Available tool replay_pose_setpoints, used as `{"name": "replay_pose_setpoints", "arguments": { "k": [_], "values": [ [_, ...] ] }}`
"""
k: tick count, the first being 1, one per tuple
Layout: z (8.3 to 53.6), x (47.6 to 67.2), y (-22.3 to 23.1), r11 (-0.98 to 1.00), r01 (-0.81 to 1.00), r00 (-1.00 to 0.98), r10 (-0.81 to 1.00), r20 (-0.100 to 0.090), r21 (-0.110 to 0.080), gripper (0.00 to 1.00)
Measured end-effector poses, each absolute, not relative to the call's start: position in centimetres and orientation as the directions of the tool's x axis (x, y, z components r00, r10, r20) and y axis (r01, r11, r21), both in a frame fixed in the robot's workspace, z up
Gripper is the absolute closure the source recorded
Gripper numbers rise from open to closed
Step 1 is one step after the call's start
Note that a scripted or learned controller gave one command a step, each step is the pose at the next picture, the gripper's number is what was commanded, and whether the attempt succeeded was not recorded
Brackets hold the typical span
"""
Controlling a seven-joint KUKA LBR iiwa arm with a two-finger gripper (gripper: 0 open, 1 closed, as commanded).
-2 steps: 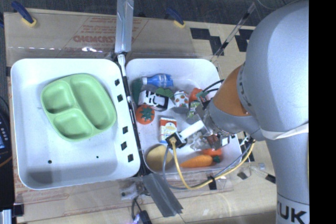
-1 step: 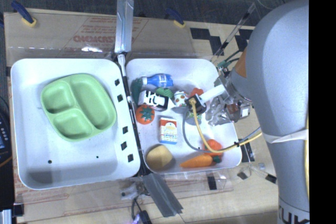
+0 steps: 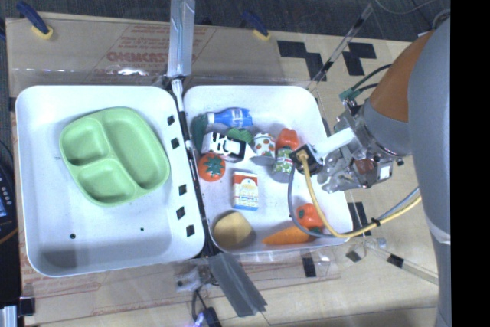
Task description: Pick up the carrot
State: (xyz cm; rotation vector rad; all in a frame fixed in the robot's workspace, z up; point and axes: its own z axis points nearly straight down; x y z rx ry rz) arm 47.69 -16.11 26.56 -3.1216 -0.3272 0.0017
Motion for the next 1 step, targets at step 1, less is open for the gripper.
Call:
{"name": "replay_pose_setpoints", "arguments": {
  "k": [1],
  "values": [
    [22.07,56.87,-20.13,-0.978,0.207,0.978,0.208,-0.005,-0.004,1.00]
  ]
}}
